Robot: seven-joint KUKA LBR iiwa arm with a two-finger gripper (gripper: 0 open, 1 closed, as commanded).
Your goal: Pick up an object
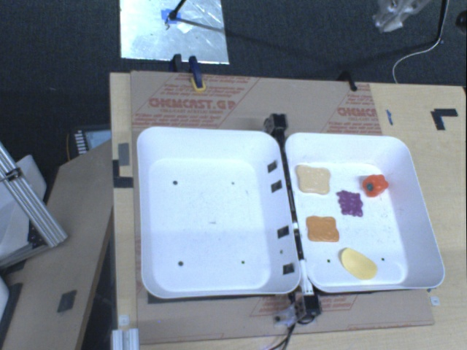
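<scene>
**Gripper hanging off the bench, five objects waiting in the right bin**

You are looking down at the gripper [398, 6] sitting in the far upper right corner, over the dark floor and well apart from both bins. It is showing as a pale, blurred shape, so you cannot tell whether it is open or closed, and nothing is showing in its grasp.

Everything you might pick is lying in the right bin [408, 217]. A beige flat piece [312, 179] is resting near the bin's upper left corner, close to the divide between the bins. An orange-red round object [373, 185] is sitting toward the upper right, and a purple cluster [349, 203] is lying just beside it, lower and to the left. An orange-brown square piece [322, 229] is lying below the beige one, and a yellow oval piece [358, 263] is resting near the bin's lower edge. All five are lying apart from one another.

The left bin [149, 195] is sitting beside the right one, their inner rims touching. Both are resting on a cardboard sheet [193, 100] with red print. A blue and yellow clamp [195, 73] is gripping the sheet's far edge, and a shiny foil square [174, 19] is lying on the floor beyond it.
</scene>
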